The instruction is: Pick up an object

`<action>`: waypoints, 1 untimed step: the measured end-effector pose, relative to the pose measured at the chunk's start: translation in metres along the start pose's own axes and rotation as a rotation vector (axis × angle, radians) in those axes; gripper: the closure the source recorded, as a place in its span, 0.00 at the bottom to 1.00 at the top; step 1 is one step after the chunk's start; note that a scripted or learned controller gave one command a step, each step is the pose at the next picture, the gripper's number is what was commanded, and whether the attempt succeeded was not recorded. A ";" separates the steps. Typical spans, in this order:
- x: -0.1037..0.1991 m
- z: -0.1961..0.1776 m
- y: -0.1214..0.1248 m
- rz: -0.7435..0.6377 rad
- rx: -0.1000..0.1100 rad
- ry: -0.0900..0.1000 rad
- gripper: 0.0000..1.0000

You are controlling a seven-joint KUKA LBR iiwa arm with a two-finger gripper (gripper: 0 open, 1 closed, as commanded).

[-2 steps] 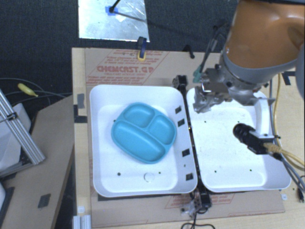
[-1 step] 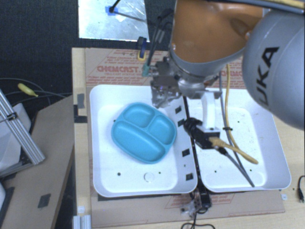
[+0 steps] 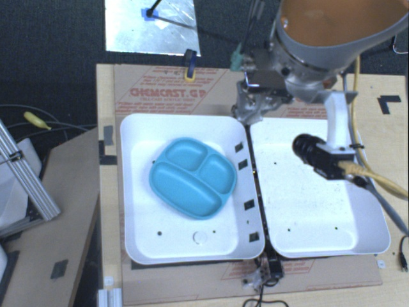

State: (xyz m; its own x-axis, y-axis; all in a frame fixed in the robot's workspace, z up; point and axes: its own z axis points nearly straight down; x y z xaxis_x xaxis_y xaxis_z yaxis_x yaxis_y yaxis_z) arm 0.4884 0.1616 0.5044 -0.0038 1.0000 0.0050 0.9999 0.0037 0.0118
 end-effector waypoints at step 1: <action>0.002 -0.006 0.001 -0.007 0.007 -0.002 1.00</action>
State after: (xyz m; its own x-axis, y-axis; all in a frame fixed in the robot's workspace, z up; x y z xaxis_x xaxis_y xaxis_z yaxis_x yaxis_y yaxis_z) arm 0.4890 0.1635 0.5100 -0.0110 0.9999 0.0031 0.9999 0.0110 0.0050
